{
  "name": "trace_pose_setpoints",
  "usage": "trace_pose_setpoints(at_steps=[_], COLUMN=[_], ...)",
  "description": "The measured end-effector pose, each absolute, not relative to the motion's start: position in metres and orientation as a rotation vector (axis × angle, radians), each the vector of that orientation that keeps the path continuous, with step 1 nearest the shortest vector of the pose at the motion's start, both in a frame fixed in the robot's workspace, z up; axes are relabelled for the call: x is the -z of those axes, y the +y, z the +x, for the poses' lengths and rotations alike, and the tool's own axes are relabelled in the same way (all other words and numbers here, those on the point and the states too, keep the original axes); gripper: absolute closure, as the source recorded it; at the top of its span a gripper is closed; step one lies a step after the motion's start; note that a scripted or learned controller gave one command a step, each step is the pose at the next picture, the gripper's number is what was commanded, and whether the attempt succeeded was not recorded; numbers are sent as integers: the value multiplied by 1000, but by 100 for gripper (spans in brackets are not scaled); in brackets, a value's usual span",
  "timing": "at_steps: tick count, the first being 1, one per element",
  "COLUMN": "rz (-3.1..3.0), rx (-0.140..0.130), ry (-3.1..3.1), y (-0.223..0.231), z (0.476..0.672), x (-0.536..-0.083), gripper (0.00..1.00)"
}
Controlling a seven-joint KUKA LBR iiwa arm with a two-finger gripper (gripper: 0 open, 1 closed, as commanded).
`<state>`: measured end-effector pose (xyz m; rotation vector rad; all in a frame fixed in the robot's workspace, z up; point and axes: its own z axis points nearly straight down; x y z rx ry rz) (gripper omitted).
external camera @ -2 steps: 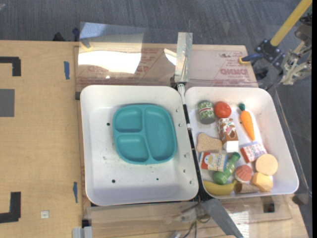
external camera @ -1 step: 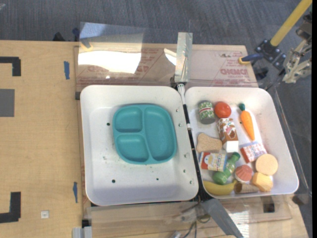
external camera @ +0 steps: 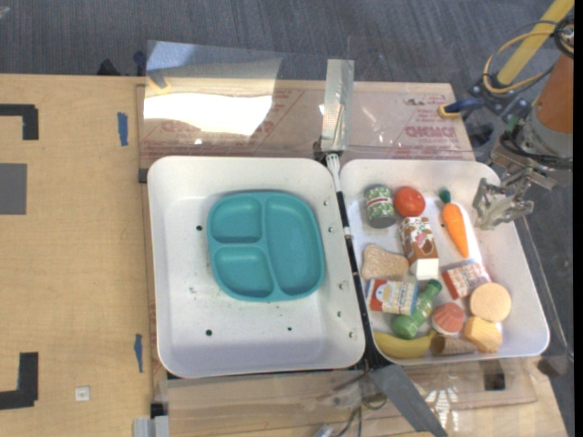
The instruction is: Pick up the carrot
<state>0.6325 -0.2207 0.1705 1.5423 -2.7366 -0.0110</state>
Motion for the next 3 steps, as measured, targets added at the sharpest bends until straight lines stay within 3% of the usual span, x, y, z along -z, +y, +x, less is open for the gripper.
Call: trace_pose_setpoints(at_steps=[1,2,3], rz=[1628,1769,1979], rx=[-17,-10,19], ry=[-2703,-2607,-2439], y=[-195,-223,-203], z=[627,638,648], x=[-316,-351,-114], gripper=[100,100,100])
